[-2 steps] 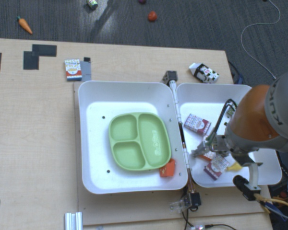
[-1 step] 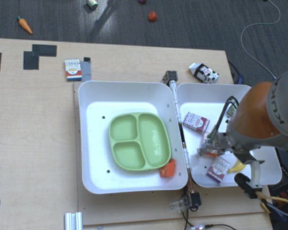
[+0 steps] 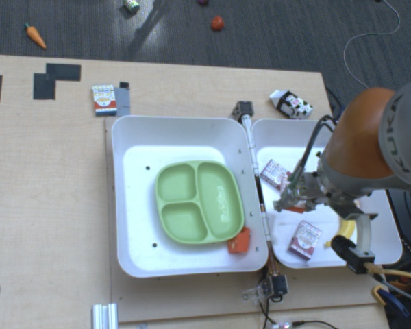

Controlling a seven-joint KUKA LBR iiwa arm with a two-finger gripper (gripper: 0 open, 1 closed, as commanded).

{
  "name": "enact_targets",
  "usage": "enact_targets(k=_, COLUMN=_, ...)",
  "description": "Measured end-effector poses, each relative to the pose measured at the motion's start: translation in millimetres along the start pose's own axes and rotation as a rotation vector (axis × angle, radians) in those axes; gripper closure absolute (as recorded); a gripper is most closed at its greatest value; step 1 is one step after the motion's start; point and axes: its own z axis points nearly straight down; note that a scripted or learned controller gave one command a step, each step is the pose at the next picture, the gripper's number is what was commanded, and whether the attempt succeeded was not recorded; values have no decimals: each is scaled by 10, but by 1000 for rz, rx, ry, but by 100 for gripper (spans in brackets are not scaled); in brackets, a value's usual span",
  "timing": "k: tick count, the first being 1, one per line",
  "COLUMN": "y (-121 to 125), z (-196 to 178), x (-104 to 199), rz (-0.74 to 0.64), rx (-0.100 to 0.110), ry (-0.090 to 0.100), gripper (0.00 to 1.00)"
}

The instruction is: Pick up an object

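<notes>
My gripper (image 3: 292, 203) hangs over the left half of the right bin (image 3: 390, 252), reaching in from the right under the orange-banded wrist. A red and white packet (image 3: 274, 173) lies just up and left of it, near the bin's left wall. A second red and white small box (image 3: 305, 240) lies just below the gripper on the bin floor. Nothing shows between the fingers. A small yellow thing (image 3: 344, 229) sits to the right of that box, partly hidden by the arm.
The left bin (image 3: 133, 184) holds a green divided plate (image 3: 198, 201) with an orange-red piece (image 3: 239, 242) at its lower right corner. On the bench lie a small box (image 3: 104, 99) and a black and white toy (image 3: 291, 104).
</notes>
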Motion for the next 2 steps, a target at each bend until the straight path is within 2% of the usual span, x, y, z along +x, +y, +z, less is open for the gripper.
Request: enact_targets(k=2, y=-3, z=4, x=833, rz=-1, rx=1, ry=0, gripper=100)
